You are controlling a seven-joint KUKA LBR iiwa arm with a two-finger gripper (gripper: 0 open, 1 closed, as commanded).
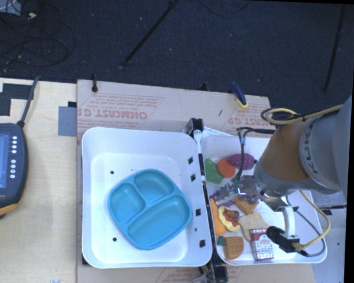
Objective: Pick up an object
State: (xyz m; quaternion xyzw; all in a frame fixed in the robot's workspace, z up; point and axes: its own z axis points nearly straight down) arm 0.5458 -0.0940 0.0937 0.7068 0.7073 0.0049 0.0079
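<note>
The right bin (319, 253) holds several toy foods. A green piece (212, 169), an orange-red piece (226, 167) and a purple piece (243, 161) lie at its far left. Nearer the front are a yellow and red piece (228, 217), a bread slice (253, 222), a brown round piece (233, 247) and a red box (261, 244). My gripper (241, 190) is lowered into the middle of this bin, right beside a small purple piece (223, 197) and an orange wedge (244, 205). The wrist hides its tips.
The left bin (100, 146) holds a blue divided plate (150, 209). A teach pendant (1, 164) lies on the bench at far left. A blue clamp (240, 95) sits on the cardboard behind the right bin.
</note>
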